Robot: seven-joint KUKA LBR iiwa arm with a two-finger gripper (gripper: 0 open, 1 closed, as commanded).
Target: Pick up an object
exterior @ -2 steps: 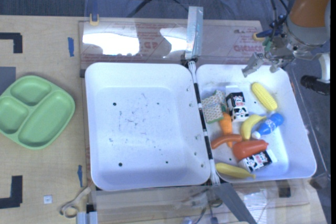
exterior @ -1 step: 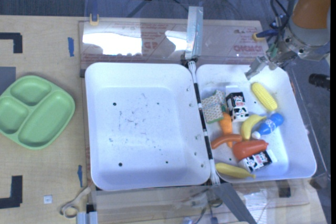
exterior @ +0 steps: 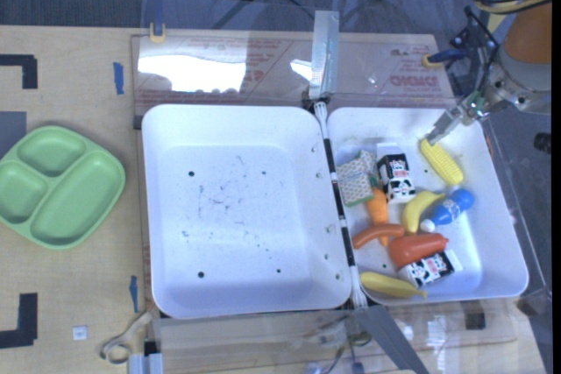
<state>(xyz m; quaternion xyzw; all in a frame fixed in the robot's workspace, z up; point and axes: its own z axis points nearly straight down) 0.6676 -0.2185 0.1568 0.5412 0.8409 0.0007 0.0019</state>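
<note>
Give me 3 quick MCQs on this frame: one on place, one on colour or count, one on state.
1. Where do the toy items, such as the yellow plastic corn cob, lie?
A. left white bin
B. right white bin
C. green tray

2. How many compartments has the green plastic divided tray?
A. three
B. five
C. one

3. Where is the arm's two-finger gripper?
A. over the green tray
B. deep in the left bin
C. at the right bin's far edge, by the corn cob

Key: 1 B, the toys are piled in the right shallow white bin. 2 A, two small sections and one long one show. 3 C, its tip sits just above the cob's upper end.
</note>
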